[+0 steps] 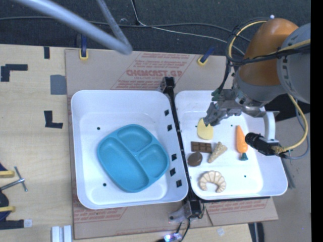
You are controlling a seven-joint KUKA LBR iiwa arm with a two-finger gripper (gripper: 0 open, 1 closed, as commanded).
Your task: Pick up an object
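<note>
Yellow cheese wedge (205, 130) lies in the right bin (272, 185), the end effector (212, 118) poised at its far edge; its opening cannot be told. An off-centre grip could push it away.

Divided tray (132, 157) is set in left bin (81, 105); in right bin (275, 183) carrot (241, 140) is laid right of chocolate bar (201, 146), croissant (213, 180) nearest the front.

In left bin (81, 105), a blue divided plate (132, 157), lying flat, slightly turned. Under both bins, brown cardboard sheet (151, 72), with yellow clamps (83, 54) on far edge.
</note>
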